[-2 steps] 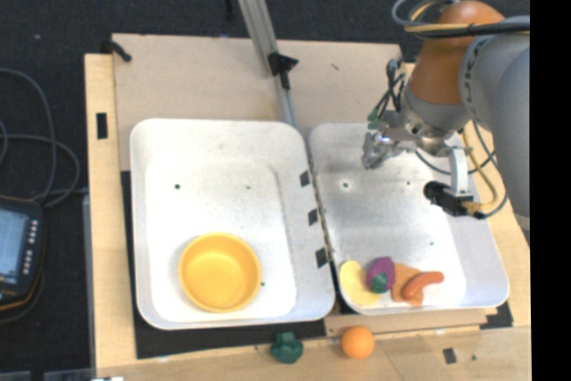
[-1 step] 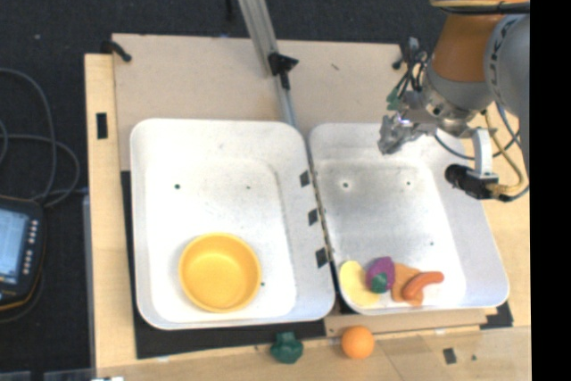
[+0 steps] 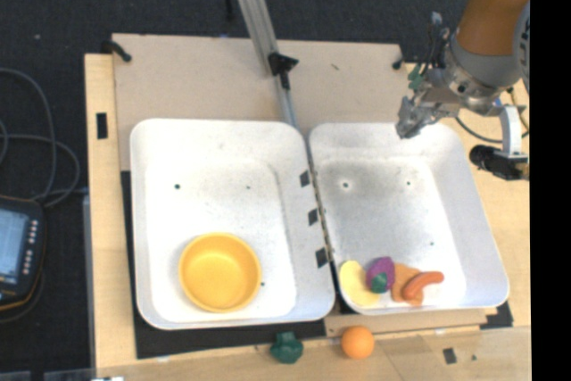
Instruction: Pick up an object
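Heads up, your end effector (image 3: 409, 126) (can't tell its state) hangs over the right bin (image 3: 464, 192) far corner, and that clumped toy food (image 3: 393, 278) could jam a grab.

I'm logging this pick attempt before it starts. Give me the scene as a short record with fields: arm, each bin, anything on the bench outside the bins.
pincer: over the far edge of the right bin, nothing seen in it
left bin: yellow bowl at near side
right bin: cluster in near corner: purple piece, orange piece
bench: orange ball and green object in front of the bins
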You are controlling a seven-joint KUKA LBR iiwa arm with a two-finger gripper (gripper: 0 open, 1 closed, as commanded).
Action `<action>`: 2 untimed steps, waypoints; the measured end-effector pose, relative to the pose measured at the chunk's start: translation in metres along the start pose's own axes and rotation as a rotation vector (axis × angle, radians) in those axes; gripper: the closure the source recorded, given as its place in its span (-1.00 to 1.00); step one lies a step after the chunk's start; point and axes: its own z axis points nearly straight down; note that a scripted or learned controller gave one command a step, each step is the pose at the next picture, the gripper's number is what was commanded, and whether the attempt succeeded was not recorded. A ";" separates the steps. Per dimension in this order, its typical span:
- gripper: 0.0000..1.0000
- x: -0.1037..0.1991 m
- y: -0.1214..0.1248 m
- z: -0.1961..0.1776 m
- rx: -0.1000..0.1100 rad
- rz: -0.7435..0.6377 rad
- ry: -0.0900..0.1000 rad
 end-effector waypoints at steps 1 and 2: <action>1.00 -0.001 0.001 -0.030 -0.003 -0.002 0.001; 1.00 0.049 -0.005 -0.030 0.001 -0.004 0.002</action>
